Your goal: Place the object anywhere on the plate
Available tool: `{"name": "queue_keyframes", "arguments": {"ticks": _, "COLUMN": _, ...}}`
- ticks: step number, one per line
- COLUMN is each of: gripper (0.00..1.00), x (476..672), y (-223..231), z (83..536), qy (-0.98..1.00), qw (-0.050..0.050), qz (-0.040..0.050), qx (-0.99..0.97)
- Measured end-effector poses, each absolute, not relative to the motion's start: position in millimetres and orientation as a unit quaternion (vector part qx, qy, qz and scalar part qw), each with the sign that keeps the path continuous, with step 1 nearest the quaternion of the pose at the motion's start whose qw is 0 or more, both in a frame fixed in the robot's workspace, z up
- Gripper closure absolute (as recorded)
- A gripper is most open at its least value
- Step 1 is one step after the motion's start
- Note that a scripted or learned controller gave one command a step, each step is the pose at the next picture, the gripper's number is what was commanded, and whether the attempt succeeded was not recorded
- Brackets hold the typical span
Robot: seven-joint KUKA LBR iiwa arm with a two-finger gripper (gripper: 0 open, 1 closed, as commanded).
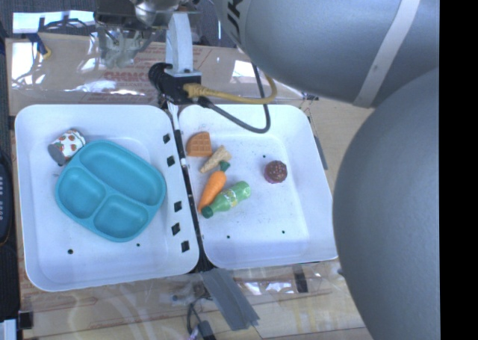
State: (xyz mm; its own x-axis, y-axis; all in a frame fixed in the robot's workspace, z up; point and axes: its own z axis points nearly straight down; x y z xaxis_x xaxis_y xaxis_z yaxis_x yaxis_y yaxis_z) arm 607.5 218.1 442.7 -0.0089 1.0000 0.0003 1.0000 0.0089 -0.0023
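Item 1, surface (112, 84): brown, glossy with a clear covering, carrying two shallow white bins side by side.

Item 2, left bin (45, 256): held a blue plate (110, 190) with three compartments, lying slightly left of the bin's centre. Just beside the plate's upper left edge lay a small round object (66, 146), white with red and green markings and a grey underside; whether it touched the plate could not be told.

Item 3, right bin (291, 234): held five small food toys. A tan waffle-like piece (199, 144) lay near the upper left corner. A pale beige piece (215, 158) lay just below and right of it, touching or nearly so. An orange carrot (212, 188) with a green top lay slanted beneath the beige piece. A green bottle-shaped piece (227, 199) lay alongside the carrot on its right, close against it. A dark brown round piece (275, 171) sat well apart, toward the right of the bin.

Item 4, arm (336, 25): grey, large in the camera view, covering the upper right and right side. A yellow cable (224, 96) ran across the top of the right bin.

Item 5, gripper (119, 43): positioned above the far edge of the surface, beyond the left bin, away from all toys. Its state, open or closed, could not be told; nothing was seen in it.
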Motion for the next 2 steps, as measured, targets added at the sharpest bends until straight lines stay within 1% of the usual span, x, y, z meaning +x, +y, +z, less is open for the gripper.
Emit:
{"name": "queue_keyframes", "arguments": {"ticks": 1, "gripper": 1.0, "x": 569.8, "y": 218, "z": 442, "qy": -0.71, "qw": 0.001, "qz": 0.0011, "qx": -0.704}}
{"name": "queue_keyframes", "arguments": {"ticks": 2, "gripper": 1.0, "x": 626.0, "y": 154, "z": 441, "qy": -0.708, "qw": 0.0, "qz": 0.0023, "qx": -0.706}}
